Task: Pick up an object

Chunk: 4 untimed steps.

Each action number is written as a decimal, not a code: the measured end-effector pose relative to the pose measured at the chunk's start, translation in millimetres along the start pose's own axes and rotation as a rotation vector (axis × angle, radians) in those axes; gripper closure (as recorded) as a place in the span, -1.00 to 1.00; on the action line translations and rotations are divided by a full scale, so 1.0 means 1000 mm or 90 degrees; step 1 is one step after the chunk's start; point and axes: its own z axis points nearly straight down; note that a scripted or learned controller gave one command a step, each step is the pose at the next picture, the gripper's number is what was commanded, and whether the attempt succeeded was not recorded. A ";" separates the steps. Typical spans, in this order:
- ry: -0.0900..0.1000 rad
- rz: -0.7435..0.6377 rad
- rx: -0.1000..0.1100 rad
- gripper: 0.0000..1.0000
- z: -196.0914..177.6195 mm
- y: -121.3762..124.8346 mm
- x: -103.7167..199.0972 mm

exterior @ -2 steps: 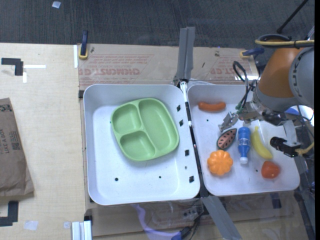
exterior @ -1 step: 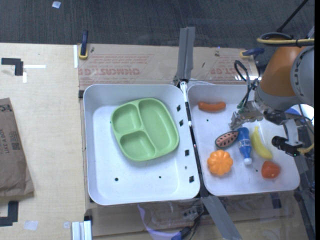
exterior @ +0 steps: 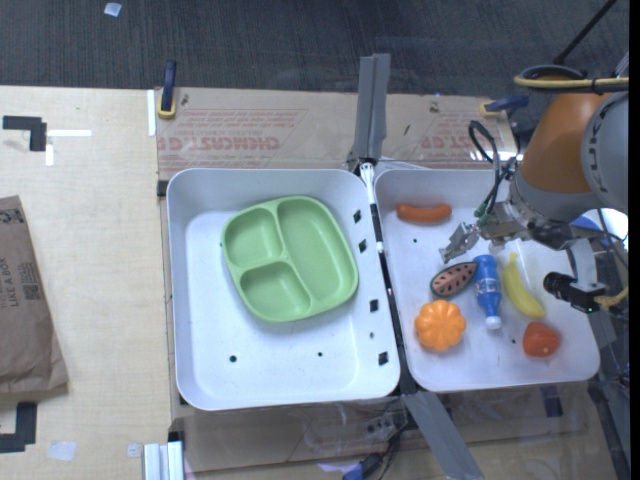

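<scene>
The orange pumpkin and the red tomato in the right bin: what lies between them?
In the camera view, bare white bin floor lies between the orange pumpkin and the red tomato. The blue bottle's cap ends just above that stretch.

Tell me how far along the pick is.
Nothing looks picked yet. The gripper is low in the right bin, just above the brown oval item and beside the bottle, with nothing visibly between its fingers. The pumpkin, banana, tomato and sausage lie in that bin. Grasping and lifting remain.
</scene>
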 end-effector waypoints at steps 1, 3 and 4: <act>0.001 0.002 0.002 1.00 -0.006 -0.001 -0.002; -0.002 0.000 -0.004 -1.00 0.013 -0.043 0.008; -0.001 0.004 -0.002 1.00 0.007 -0.044 0.005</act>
